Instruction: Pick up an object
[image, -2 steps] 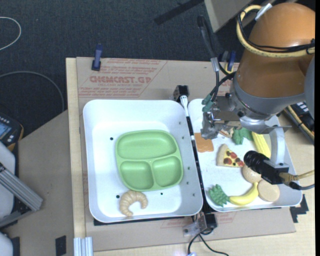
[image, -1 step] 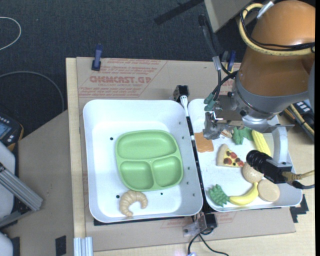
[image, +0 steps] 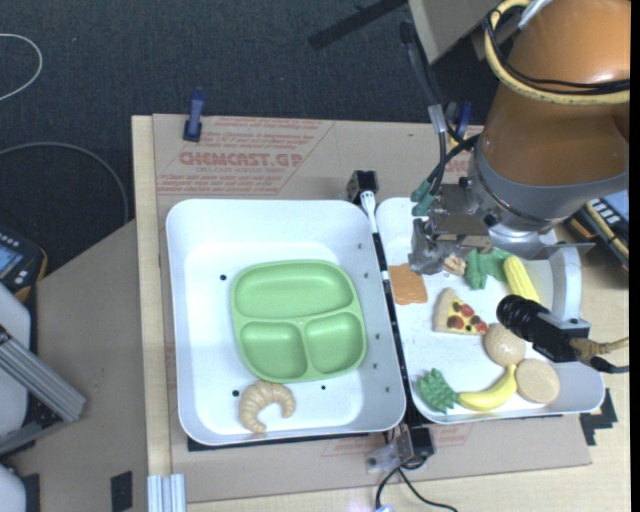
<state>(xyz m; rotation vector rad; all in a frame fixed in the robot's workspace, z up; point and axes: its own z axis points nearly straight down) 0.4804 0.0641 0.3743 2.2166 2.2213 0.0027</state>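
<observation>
camera view: gripper (image: 428, 258) hangs low in right bin (image: 575, 400), toast slice (image: 408, 286) just below-left of it; finger opening cannot be told.

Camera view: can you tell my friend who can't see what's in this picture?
A grey and orange robot arm's gripper hangs low over the right white bin, which holds toy foods like a pizza slice, corn and a banana. The left white bin holds a green divided plate and a croissant.
</observation>
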